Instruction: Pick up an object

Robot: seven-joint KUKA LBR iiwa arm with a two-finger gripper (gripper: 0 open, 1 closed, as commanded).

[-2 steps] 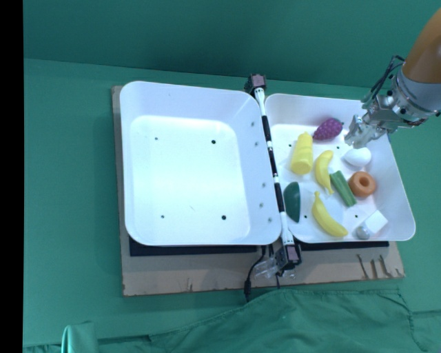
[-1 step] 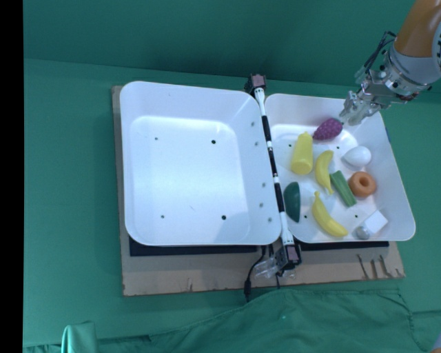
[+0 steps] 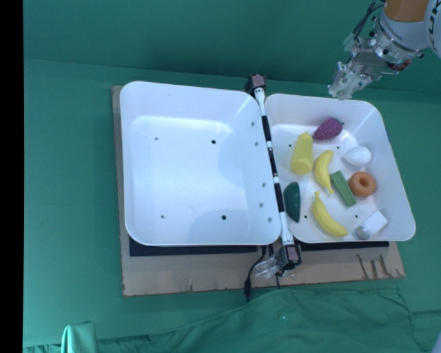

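jaws: gripper [image 3: 346, 81] poised above the right bin's [image 3: 394, 148] far rim, grasp state cannot be told, apparently staged for descent; candidate objects clustered in that bin: purple fruit [image 3: 328, 128], two bananas [image 3: 322, 171], donut [image 3: 362, 184].

A single fixed camera sits above the bench [image 3: 69, 172] and looks down at a slant, far enough back to take in both white bins whole. The left bin [image 3: 200, 165] lies near the middle of the frame, and the right bin [image 3: 396, 207] sits just beside it toward the right edge. The arm [image 3: 406, 21] enters at the top right corner, beyond the right bin's far rim.
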